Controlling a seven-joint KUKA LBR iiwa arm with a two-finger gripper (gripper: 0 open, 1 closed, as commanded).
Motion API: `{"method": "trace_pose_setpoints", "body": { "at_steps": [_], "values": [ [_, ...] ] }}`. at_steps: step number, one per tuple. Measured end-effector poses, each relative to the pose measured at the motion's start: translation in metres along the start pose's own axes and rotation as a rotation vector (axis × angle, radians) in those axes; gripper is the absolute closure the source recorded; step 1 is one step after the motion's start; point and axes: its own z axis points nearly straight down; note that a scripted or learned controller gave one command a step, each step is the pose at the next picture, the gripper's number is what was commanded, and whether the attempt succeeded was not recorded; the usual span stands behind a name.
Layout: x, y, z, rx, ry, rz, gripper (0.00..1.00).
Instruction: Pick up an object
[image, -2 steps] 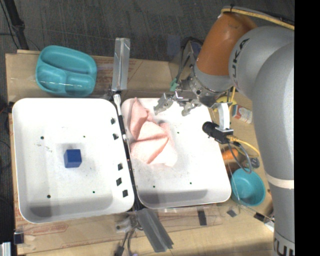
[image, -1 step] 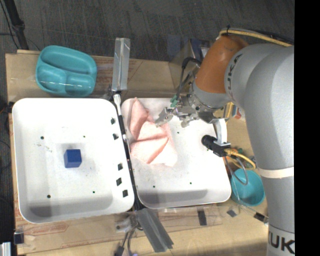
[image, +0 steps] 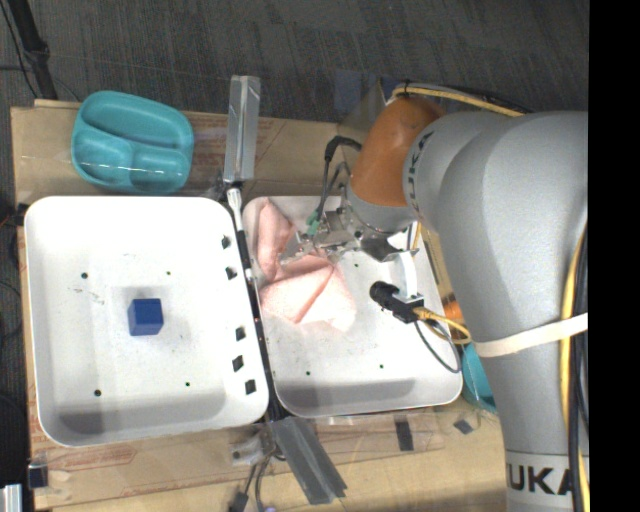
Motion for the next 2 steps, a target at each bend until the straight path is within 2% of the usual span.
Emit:
{"method": "trace_pose_setpoints", "body": {
  "at_steps": [1,2],
  "values": [
    [0.0,0.0,-0.01,0.0,-0.001,-0.003,1.0],
    [0.065,0.003,-0.132,-0.001,-0.001,-0.142,1.0]
  ]
}}
